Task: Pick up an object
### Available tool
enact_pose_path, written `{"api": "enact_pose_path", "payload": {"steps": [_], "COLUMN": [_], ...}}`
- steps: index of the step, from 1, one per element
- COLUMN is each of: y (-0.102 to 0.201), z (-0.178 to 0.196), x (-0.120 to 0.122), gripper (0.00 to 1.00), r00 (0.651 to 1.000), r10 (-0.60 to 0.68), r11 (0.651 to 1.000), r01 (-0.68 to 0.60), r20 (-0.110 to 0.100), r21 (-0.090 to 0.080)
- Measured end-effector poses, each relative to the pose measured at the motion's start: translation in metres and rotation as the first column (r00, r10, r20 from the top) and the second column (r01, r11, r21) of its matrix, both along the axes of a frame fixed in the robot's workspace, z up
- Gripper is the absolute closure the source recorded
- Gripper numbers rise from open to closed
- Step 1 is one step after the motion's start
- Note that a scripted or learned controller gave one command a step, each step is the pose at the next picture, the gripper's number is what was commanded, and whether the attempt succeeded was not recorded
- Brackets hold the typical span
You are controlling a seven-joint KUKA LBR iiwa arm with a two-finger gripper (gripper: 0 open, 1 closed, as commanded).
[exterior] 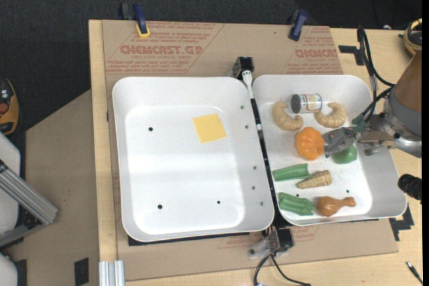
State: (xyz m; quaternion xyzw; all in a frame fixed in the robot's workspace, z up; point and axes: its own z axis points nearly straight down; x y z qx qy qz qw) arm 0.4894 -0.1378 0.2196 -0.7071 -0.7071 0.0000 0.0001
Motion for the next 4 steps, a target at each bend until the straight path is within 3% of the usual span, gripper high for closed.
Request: {"api": "enact_pose_path", "payload": {"steps": [1,2,3,4], "y": [0.026,0.04,0.041,0.01], "z": [-0.138,-0.132,-0.12,-0.136], "x": [0.009,0.052,0.052,0.077], "gripper": [0.0,0.0,1.0,1.0], "r00": [1.0,1.0,1.0,1.0], "r10": [-0.001,0.002,-0.001,-0.002], "r11": [1.0,1.0,1.0,1.0], "r01": [0.001,-0.002,0.001,0.002], "r20": [0.0,0.009,0.013,0.001], "r21": [0.002,-0.003,-0.001,-0.002]}}
